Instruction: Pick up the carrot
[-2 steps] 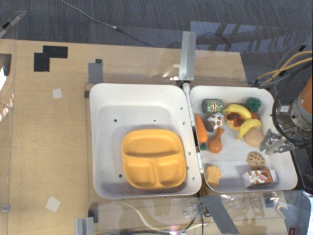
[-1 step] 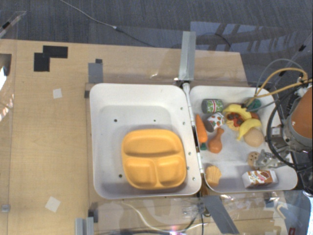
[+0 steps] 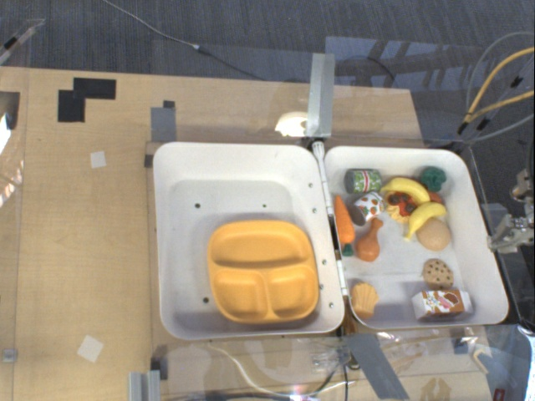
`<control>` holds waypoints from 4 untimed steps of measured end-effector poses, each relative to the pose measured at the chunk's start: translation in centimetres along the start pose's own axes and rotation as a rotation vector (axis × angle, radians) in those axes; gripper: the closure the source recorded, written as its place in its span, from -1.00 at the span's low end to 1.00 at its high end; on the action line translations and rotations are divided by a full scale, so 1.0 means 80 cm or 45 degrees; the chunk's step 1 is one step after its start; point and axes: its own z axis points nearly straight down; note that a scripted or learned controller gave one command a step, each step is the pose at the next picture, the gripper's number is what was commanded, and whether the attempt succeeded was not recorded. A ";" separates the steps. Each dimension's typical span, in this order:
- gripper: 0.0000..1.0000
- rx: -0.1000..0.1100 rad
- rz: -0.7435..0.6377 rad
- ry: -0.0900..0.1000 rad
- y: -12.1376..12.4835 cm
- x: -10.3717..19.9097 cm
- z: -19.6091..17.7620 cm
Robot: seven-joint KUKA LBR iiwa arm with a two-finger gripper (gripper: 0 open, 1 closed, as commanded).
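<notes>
Carrot (image 3: 343,221) lies lengthwise against the right bin's (image 3: 493,303) left wall, beside a drumstick (image 3: 369,241). End effector state: cannot tell.

One fixed overhead camera looks down slantwise on both bins (image 3: 171,174).

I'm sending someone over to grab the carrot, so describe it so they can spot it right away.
Look in the right-hand white bin, along its left wall beside the divider. The carrot lies there lengthwise, a slim orange cone with a small green tip at its near end. The drumstick next to it is stubbier, with a knobbed bone.
</notes>
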 end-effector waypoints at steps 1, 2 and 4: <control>1.00 -0.019 -0.723 -0.015 -0.008 -0.005 0.130; 1.00 -0.015 -1.358 -0.018 0.008 -0.015 0.194; 1.00 -0.008 -1.797 -0.016 -0.029 -0.008 0.239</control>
